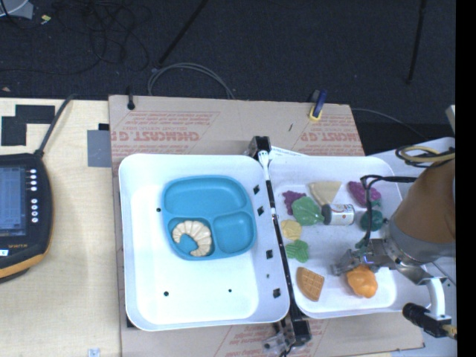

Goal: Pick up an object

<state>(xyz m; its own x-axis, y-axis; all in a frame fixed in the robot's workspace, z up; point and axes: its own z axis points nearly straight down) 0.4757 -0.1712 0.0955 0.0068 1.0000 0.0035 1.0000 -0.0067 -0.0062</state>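
Gripper (pixel 355 261) found low over the right bin (pixel 387 171), near its front right quarter, arm entering from the right. Orange fruit-like object (pixel 362 281) lying just beside and slightly in front of the fingertips, toward the bin's front edge; touching or barely apart, not resolvable. Roundish in outline, no marked long axis, so approach angle judged to matter little. State of the fingers: cannot tell, the metal parts being small and blurred against the bin floor; nothing confirmed between them. Waffle-like tan piece (pixel 310 282) noted to the left of the orange object, apart from it. Green lumpy item (pixel 297 251) and yellow piece (pixel 291 230) further left by the divider; green leafy item (pixel 306 211), small bottle (pixel 341 215), purple pieces (pixel 291 198) and a pale wedge (pixel 324 192) toward the back. Surface: smooth shallow white plastic, likely to let a round thing roll or slide under a glancing touch. Room: open floor around the orange object on most sides, front wall of bin close. Left bin (pixel 149 288) bearing a blue divided tray (pixel 216 199) with a croissant-like item (pixel 193 236); well apart from the work. Task judged not yet done
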